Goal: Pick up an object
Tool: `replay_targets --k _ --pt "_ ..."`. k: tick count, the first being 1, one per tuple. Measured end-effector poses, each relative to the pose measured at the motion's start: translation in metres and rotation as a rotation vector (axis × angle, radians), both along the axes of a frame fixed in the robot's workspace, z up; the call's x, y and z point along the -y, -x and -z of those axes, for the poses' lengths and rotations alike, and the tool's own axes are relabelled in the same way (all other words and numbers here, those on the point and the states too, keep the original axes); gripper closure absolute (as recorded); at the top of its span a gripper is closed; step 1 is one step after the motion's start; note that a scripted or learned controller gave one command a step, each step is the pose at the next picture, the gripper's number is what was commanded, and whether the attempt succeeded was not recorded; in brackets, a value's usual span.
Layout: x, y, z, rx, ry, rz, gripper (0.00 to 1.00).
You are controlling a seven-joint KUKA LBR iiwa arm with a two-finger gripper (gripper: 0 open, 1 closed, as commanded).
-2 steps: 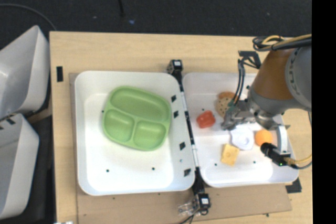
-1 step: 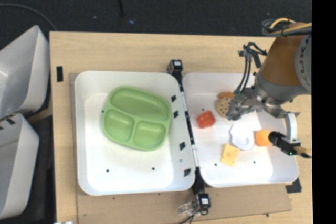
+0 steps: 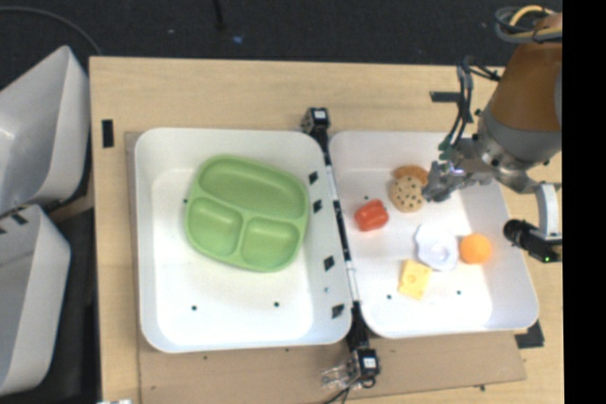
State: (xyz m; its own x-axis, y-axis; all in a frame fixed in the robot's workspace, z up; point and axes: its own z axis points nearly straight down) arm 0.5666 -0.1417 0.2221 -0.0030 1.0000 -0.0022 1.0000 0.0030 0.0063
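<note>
Camera view: I see the arm [image 3: 525, 104] reaching from the right, gripper [image 3: 438, 182] low beside the cookie [image 3: 408, 188]; finger state unclear.

Light wood counter [image 3: 237, 90] with two shallow white bins sitting right on it, side by side and touching in the middle: left bin [image 3: 161, 298], right bin [image 3: 502, 298]. Small black clips line the seam between them.

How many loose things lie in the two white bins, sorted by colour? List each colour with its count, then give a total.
Green: 1, the divided plate
Red: 1, the red piece
Tan with dark dots: 1, the cookie
White: 1, the white piece
Orange: 1, the ball
Yellow: 1, the cheese wedge
Total: 6
</note>
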Motion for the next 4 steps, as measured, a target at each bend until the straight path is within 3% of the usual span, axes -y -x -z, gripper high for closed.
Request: replay_targets --k 2,4 --pt "0.005 -0.005 -0.076 -0.002 0.000 -0.002 1.00" --pt "-0.088 0.001 -0.061 -0.006 -0.003 -0.003 1.00"
